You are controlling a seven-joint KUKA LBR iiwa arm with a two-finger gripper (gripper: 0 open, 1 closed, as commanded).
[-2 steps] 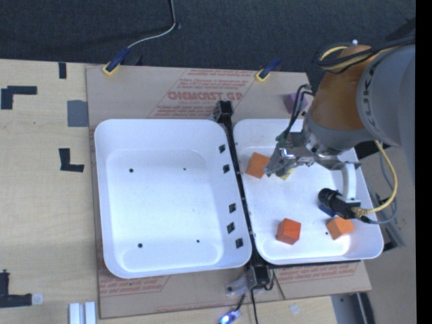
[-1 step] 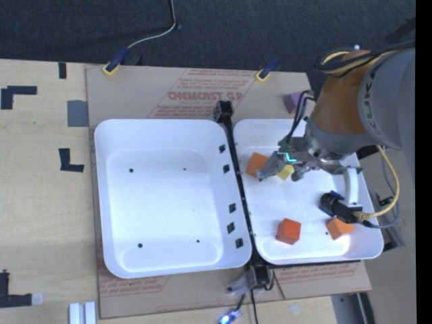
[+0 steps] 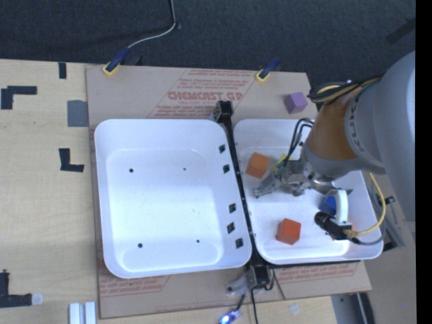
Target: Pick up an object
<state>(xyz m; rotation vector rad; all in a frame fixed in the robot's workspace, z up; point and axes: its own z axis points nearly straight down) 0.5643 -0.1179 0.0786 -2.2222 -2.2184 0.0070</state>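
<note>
In the right bin [image 3: 270, 135] lie an orange block [image 3: 258, 165] near the divider and a red-orange block [image 3: 288, 231] toward the front. A blue object [image 3: 329, 203] sits partly hidden under the arm's wrist at the right. My gripper [image 3: 268, 186] reaches in from the right, low over the bin floor, just below and to the right of the orange block. Its grey fingers [image 3: 263, 190] point left with nothing visible between them.
The left bin [image 3: 115, 140] sits beside the right one, with a black divider clip strip [image 3: 233, 181] between them. A purple cube [image 3: 295, 102] rests on the cardboard behind the right bin. Cables loop along the arm's wrist at the right.
</note>
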